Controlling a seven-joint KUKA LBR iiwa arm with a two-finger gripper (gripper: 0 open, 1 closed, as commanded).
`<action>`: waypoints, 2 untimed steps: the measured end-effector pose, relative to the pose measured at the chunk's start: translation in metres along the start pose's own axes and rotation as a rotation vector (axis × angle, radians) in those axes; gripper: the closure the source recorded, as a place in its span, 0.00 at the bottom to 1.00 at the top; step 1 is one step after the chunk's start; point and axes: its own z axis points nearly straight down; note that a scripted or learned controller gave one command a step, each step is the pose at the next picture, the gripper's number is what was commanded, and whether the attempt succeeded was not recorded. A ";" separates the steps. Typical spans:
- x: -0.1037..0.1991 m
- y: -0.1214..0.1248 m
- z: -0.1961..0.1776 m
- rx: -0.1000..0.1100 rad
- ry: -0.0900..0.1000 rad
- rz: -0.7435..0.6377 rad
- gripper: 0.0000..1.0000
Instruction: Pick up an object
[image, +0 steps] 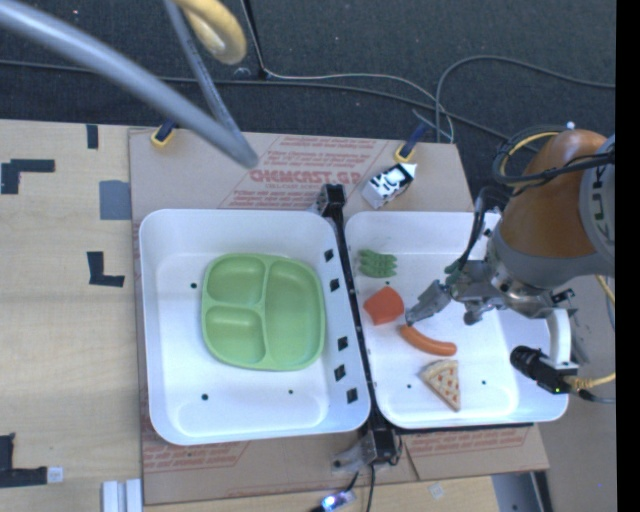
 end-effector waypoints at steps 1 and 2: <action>0.000 0.003 -0.006 -0.013 -0.001 -0.004 0.00; 0.000 0.006 0.038 -0.009 -0.002 -0.003 0.00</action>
